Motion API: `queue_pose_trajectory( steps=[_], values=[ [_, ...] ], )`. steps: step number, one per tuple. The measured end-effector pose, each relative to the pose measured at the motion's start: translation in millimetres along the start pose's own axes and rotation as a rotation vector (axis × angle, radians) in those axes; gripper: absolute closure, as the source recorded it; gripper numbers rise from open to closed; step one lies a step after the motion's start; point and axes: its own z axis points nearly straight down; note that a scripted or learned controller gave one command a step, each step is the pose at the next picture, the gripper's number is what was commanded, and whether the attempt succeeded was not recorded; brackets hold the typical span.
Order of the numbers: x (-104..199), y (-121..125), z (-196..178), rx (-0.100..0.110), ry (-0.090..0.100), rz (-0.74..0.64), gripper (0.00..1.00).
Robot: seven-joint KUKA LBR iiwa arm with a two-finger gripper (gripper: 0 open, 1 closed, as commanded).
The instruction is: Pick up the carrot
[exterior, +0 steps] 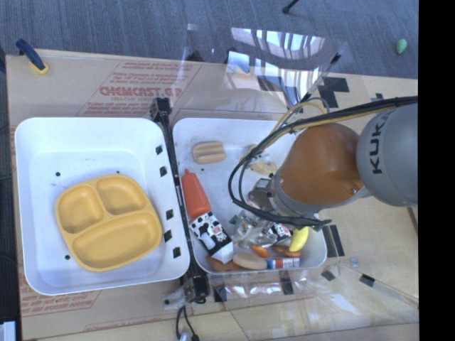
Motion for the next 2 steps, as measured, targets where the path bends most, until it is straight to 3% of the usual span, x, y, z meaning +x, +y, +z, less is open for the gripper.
queue_pose_trajectory(
  steps=[1, 2],
  values=[
    [1.5, -24.8, 9.7, -0.014, -0.020, -0.414, 1.00],
    [-8.8, -17.8, 9.2, -0.022, -0.035, -0.425, 0.00]
  ],
)
